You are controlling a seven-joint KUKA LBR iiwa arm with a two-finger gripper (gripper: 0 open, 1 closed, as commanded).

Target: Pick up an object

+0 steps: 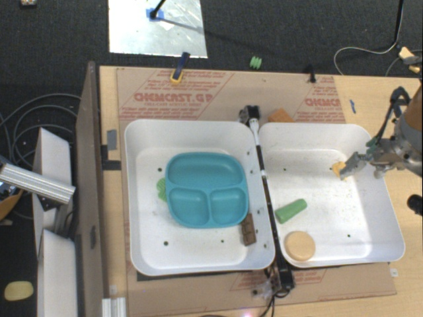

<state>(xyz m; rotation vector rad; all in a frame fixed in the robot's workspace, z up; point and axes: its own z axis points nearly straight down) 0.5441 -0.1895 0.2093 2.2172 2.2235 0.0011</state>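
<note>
Left bin [142, 177]: teal divided plate [206, 190], rigid, wide, slick — bad grasp, with a brown block [248, 231] at its edge. Right bin [377, 210]: green cylinder [291, 210], probably light and stiff, pinch across the middle; tan disc [300, 245] is flat, harder. Gripper [344, 168] clenched on a small yellow piece [338, 169] near the back wall.

You see two white bins [198, 132], one teal tray [206, 189], one green block [291, 211], one tan disc [300, 245], one brown bar [248, 230], one small yellow piece [338, 169]
</note>
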